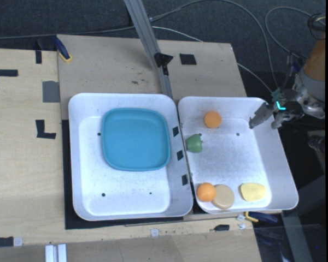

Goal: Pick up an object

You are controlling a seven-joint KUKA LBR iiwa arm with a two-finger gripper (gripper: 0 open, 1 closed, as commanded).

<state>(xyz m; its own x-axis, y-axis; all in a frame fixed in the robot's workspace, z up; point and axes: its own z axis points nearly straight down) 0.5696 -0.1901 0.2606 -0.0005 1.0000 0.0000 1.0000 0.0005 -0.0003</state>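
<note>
The right white bin (273,162) holds several small objects. An orange ball (212,119) lies near its far wall. A green piece (194,143) rests against its left wall. At the near wall sit a second orange ball (206,192), a beige round piece (224,196) and a yellow piece (253,191). My gripper (267,118) hangs over the bin's far right edge, its two dark fingers (258,117) spread apart with nothing between them. It is well to the right of the orange ball and apart from every object.
The left white bin (87,190) holds a blue square plate (135,139). A grey metal bar (147,34) slants down to the gap between the bins. Cables (251,21) run over the dark floor behind the bench.
</note>
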